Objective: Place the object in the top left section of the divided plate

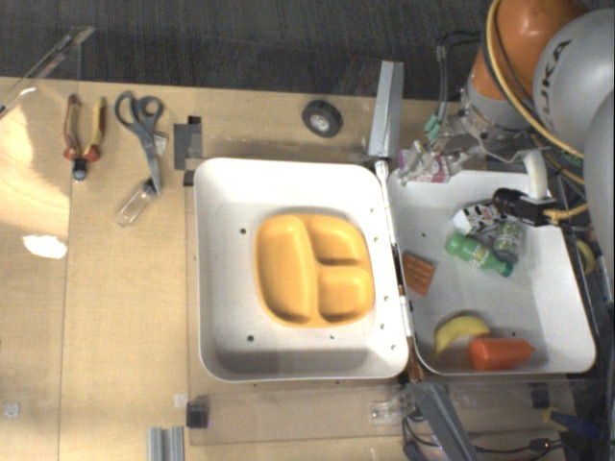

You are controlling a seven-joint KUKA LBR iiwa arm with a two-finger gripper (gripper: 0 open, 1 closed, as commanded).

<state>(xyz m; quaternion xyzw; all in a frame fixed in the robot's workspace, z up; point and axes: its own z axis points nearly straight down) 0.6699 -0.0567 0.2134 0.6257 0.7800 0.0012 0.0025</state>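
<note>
A yellow divided plate point(313, 268) lies in the middle of the left bin point(226, 257), with one long section on its left and two smaller ones on its right. All its sections are bare. My gripper point(426, 162) hangs over the far left corner of the right bin point(557, 296), close to the wall between the bins. A pinkish, glassy clutter shows around its tip, and I cannot make out what it is. In the right bin lie a green bottle point(478, 251), a small white and black item point(475, 218), an orange ridged piece point(419, 273), a banana point(459, 330) and an orange-red piece point(500, 352).
The grey arm with its orange band point(524, 27) fills the upper right above the right bin. A metal post point(387, 109) stands behind the bins' shared wall. Scissors point(144, 133), pliers point(82, 133) and a tape roll point(322, 117) lie on the bench behind and left.
</note>
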